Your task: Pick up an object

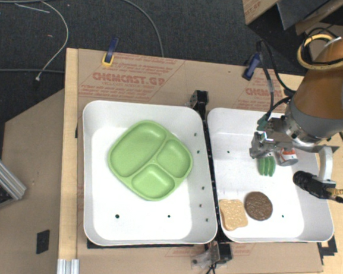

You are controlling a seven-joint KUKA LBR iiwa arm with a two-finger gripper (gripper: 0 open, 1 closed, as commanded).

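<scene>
The gripper (pixel 267 149) hangs over the right bin (pixel 306 232); a green object (pixel 268 165) shows directly beneath it, toward six o'clock. Whether it is grasped, I cannot tell.

Arm reaching in over the right bin

The grey arm (pixel 325 87), with its orange band, bends down over the right bin (pixel 306 232); the gripper (pixel 267 161) hangs above that bin's upper middle, wrist pointing downward.

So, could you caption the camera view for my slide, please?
Gripper over a green object in the right bin; divided plate left.
</scene>
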